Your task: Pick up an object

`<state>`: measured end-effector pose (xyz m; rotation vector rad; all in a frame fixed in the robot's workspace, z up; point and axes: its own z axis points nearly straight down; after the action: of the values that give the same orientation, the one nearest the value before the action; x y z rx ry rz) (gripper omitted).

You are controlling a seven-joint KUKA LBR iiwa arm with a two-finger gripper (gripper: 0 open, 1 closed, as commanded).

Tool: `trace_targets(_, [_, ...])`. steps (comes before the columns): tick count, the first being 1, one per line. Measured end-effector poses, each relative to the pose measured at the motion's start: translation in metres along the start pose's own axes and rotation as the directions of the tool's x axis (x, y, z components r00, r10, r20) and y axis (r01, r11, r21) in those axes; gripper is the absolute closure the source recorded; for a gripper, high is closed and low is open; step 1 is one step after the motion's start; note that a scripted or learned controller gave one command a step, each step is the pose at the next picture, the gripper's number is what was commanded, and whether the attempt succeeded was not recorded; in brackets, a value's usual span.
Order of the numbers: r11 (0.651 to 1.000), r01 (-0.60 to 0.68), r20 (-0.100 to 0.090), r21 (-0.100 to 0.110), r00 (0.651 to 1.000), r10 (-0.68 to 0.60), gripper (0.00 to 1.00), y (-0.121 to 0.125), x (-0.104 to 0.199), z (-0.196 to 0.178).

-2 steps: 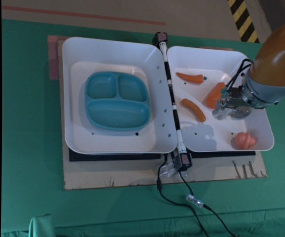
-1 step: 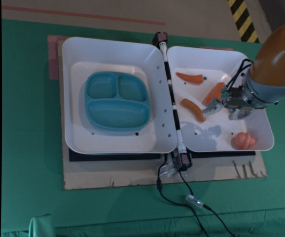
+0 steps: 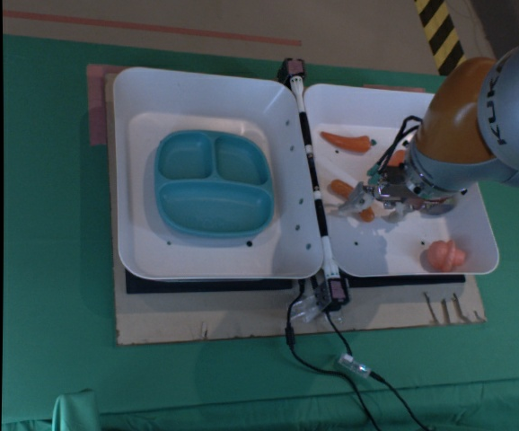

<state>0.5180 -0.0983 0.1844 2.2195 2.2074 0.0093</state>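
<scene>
My gripper [image 3: 356, 203] reaches into the right bin [image 3: 475, 241] from the right, low over its left-middle part. A small orange carrot piece [image 3: 342, 188] lies right at the fingertips, with another orange bit [image 3: 367, 214] just below them. A longer orange carrot [image 3: 347, 141] lies toward the bin's far side. A pink, lumpy object [image 3: 444, 256] rests in the bin's near right corner. Whether anything sits between the fingers is hidden by the gripper body.
The left bin [image 3: 134, 241] holds a teal divided plate [image 3: 213, 184]. A black-and-white divider bar [image 3: 312, 173] runs between the bins. Cables [image 3: 331, 348] trail over the green bench in front. The arm's orange band [image 3: 457, 106] looms over the right bin's far corner.
</scene>
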Motion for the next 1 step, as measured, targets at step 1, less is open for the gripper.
trace_targets(1, [1.0, -0.004, 0.002, -0.006, 1.0, 0.004, 1.0, 0.0012, -0.0009, -0.0115])
